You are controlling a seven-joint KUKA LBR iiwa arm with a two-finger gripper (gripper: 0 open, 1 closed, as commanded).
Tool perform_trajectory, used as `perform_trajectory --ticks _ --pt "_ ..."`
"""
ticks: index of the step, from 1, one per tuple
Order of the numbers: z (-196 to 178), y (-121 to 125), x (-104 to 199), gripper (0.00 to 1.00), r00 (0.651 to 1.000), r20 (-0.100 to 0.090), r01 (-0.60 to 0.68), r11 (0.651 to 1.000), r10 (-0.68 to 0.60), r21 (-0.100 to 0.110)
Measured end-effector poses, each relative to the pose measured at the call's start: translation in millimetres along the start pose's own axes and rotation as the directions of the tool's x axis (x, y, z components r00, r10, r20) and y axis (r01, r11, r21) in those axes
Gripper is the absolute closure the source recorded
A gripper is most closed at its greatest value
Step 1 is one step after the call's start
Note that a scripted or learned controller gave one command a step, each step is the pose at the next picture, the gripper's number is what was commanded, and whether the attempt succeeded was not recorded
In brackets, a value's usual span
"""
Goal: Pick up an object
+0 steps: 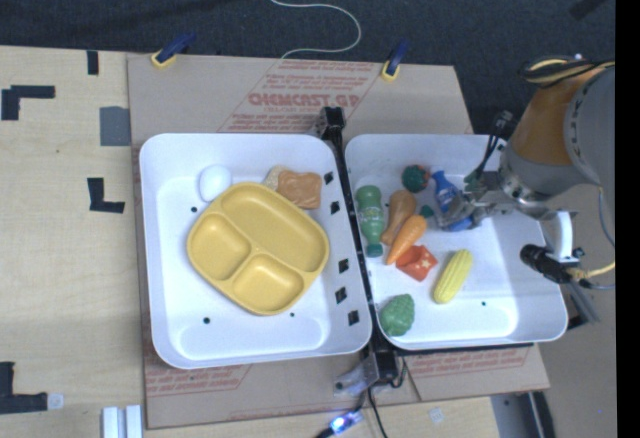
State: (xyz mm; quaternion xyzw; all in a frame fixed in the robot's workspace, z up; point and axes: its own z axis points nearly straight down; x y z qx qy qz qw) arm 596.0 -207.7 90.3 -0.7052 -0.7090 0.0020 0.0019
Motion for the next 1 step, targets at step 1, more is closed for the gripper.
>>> perform_trajectory --ticks 1 --pt "-40.9 -3.8 -4.1 1.0 1.0 -0.001 -0.004 1.0 0.004 -0.003"
